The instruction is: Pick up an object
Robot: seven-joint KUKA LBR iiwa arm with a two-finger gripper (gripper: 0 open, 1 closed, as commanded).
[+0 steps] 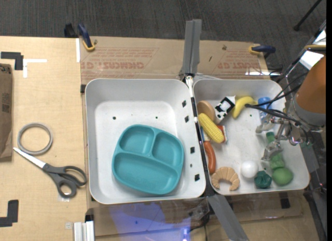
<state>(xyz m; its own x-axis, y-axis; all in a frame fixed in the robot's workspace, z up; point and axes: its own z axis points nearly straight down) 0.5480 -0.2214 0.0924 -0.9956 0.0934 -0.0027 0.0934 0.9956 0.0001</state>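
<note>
The right bin (pixel 244 144) holds several toy foods: a corn cob (pixel 211 127), a banana (pixel 242 105), a red sausage (pixel 209 156), a croissant (pixel 226 178), a white egg (pixel 249 169), a dark green piece (pixel 263 179) and a light green round fruit (pixel 282 175). My gripper (pixel 271 150) hangs low over the bin's right side, just above the green pieces, with a small green thing (pixel 271 137) against its metal parts. Cables and the wrist hide its tips. Nothing is clearly held.
The left bin (pixel 98 110) holds a teal divided plate (pixel 149 159). A black-and-white toy (pixel 224 107) and a blue item (pixel 264 102) lie at the right bin's back. Scissors (pixel 54 171) and a tape roll (pixel 35 138) rest on the wooden bench at left.
</note>
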